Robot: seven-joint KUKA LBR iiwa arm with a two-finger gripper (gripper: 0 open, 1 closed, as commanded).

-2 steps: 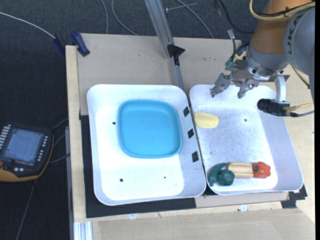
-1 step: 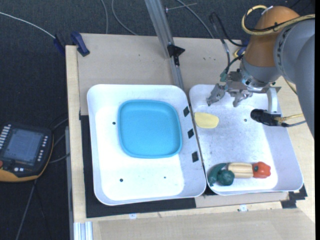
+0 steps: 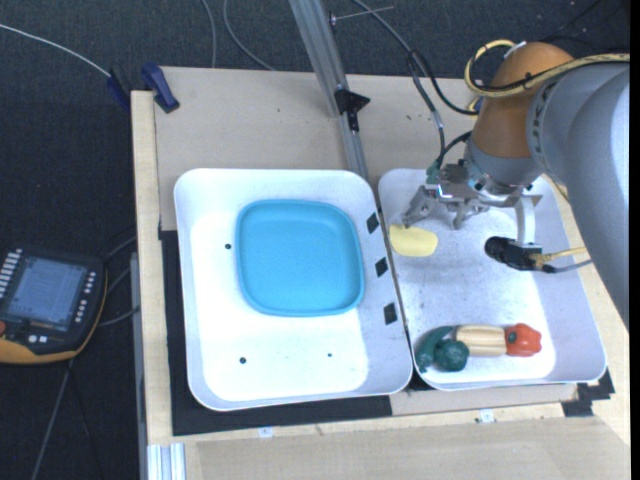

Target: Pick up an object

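Note:
In the right bin (image 3: 570,318), a pale yellow lump (image 3: 413,240) lies near the bin's left wall. At the front edge of this bin sit a dark green piece (image 3: 443,353), a tan cylinder (image 3: 480,340) and a red piece (image 3: 523,339), in a row and touching. My gripper (image 3: 433,215) hangs over the back left part of the right bin, just above and behind the yellow lump. Its fingers stand apart, open, with nothing between them.
The left bin (image 3: 205,318) holds a shallow blue square dish (image 3: 300,256). A slanted metal rail (image 3: 330,68) runs down to the gap between the bins at the back. The grey arm with its orange band (image 3: 525,78) covers the bench's back right corner.

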